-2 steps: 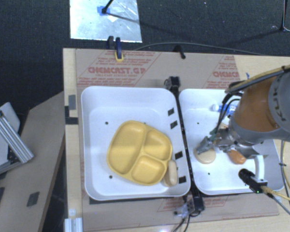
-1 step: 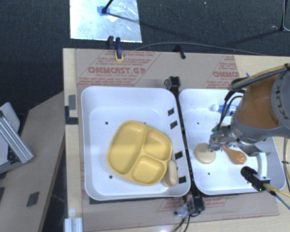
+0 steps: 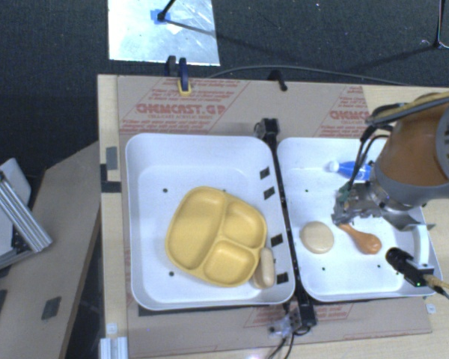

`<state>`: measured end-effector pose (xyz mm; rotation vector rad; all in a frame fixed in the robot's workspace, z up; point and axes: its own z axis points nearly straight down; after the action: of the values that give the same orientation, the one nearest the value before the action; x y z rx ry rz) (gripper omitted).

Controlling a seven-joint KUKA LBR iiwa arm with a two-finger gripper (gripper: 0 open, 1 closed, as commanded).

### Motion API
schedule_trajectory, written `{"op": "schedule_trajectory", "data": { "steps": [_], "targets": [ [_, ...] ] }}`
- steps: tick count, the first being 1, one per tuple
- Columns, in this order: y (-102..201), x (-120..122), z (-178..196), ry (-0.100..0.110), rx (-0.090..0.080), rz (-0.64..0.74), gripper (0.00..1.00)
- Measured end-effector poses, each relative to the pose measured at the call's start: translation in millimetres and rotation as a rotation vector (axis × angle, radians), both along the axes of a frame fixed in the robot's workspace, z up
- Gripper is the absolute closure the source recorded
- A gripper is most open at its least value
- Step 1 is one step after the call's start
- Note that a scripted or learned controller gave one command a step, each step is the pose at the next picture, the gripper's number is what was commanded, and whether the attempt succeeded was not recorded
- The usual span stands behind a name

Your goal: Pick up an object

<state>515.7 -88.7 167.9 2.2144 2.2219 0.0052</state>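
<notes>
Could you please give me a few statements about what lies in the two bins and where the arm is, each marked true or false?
1. The yellow divided tray lies in the left bin. True.
2. The round beige piece lies in the left bin. False: it lies in the right bin, near the divider.
3. The end effector is over the right bin. True.
4. The blue and white object lies at the near edge of the right bin. False: it lies toward the far side, partly behind the arm.
5. The small beige piece lies beside the tray's near right corner. True.
</notes>
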Motion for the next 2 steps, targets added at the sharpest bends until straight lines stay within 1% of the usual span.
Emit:
{"op": "schedule_trajectory", "data": {
  "steps": [2],
  "targets": [
    [-13.2,4.2,91.6,-0.001,-0.001,0.000,1.00]
  ]
}}
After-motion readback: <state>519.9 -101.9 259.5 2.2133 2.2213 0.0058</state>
